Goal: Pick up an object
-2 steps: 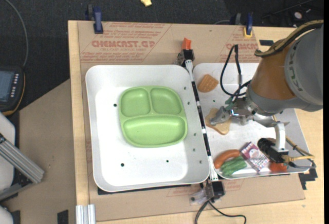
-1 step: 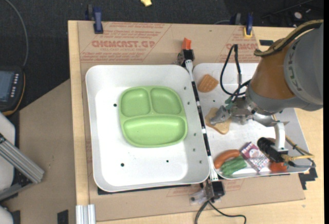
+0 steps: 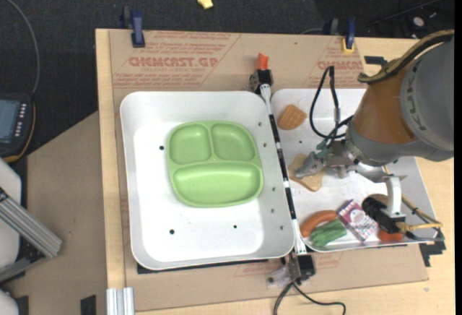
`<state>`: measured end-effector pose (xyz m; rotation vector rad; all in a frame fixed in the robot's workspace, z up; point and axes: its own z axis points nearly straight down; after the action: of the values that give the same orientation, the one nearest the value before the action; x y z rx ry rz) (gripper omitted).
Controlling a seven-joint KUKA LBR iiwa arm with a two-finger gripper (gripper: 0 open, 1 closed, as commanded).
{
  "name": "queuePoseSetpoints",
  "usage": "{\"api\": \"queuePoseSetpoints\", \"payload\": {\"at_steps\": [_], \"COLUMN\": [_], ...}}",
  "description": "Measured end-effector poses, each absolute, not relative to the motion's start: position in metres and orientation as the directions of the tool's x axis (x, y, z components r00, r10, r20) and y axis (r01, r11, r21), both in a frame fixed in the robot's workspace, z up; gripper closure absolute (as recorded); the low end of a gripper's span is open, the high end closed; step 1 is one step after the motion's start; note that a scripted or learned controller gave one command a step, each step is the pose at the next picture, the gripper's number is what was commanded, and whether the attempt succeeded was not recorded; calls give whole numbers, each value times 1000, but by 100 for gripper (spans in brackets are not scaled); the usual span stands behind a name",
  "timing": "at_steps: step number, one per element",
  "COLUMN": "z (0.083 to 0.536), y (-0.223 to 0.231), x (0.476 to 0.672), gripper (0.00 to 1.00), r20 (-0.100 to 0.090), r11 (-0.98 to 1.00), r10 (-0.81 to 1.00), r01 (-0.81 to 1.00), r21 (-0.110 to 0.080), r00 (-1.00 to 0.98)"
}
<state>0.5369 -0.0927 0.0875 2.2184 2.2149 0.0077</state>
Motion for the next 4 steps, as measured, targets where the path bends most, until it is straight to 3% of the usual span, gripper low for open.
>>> {"api": "queuePoseSetpoints", "payload": {"at_steps": [1, 3, 4], "z": [87, 87, 87], "y": [-99, -98, -95], "x": [550, 546, 560], "gripper": [0, 0, 0], "r20": [0, -2, -1], "r11": [1, -1, 1], "r10": [1000, 1000, 1000], "r01": [1000, 1000, 1000], "r21": [4, 8, 5], "r00": [-1, 1, -1]}}
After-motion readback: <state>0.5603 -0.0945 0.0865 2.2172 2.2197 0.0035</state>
